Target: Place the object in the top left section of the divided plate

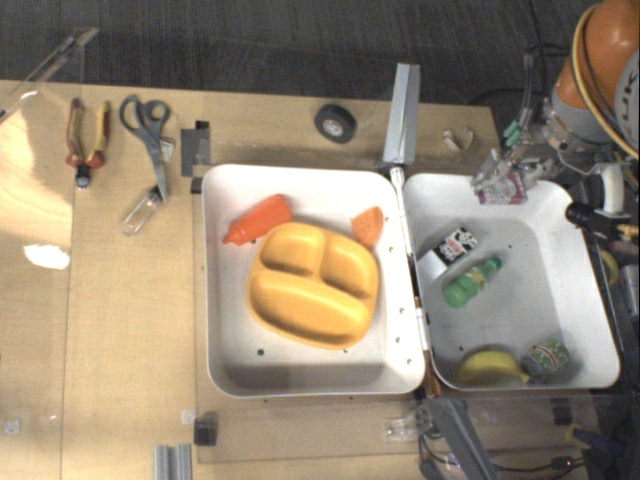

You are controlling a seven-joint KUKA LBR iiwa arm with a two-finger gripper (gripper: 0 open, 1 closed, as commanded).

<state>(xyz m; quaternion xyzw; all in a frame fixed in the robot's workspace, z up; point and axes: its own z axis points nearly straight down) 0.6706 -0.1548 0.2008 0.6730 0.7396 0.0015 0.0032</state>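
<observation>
The tool (505, 173) hangs over the far rim of the right bin (580, 368); I cannot tell its state. The yellow divided plate (313, 283) lies in the left bin (225, 348), with an orange bottle (256, 219) just beyond its far-left edge and an orange piece (368, 225) by its far-right corner. A green bottle (470, 280), small carton (456, 244), banana (490, 367) and can (546, 358) lie in the right bin.
</observation>
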